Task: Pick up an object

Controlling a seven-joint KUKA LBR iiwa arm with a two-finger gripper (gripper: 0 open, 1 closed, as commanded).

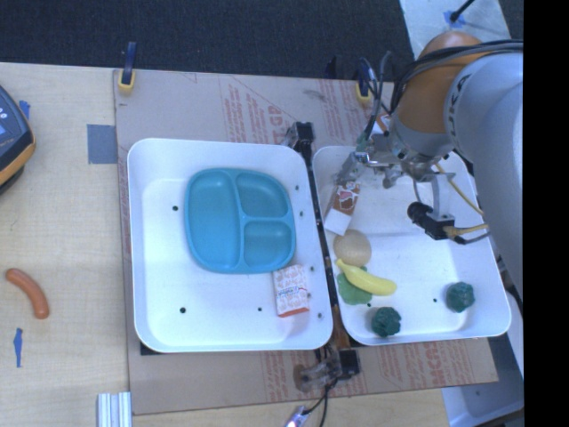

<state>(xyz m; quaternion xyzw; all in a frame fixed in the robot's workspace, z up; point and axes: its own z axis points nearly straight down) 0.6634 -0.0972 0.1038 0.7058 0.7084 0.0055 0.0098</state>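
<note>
The gripper [372,161] hangs over the far left corner of the right bin [480,320], borne by the grey arm [484,132] with its orange band [436,92]; whether the gripper is spread or pressed together cannot be told from this slant. Just beside and below it, a small brown-and-white carton [343,205] lies against the bin's left wall, close to the gripper yet not seen between its fingers. Nearer the front of the same bin, a beige round object [353,247] rests touching a yellow banana [367,280], which lies across a light green item [350,292]. Two dark green, broccoli-like pieces sit by the front wall, one [385,320] near the banana and the other [460,296] well apart toward the right. The left bin [142,238] holds a blue divided plate [238,218] and, just beside the plate's near right corner, a small white-and-red packet [291,290]. On the wooden bench [62,238] left of the bins lies an orange sausage-shaped object [28,292]. A dark device [12,136] sits at the far left edge.
</note>
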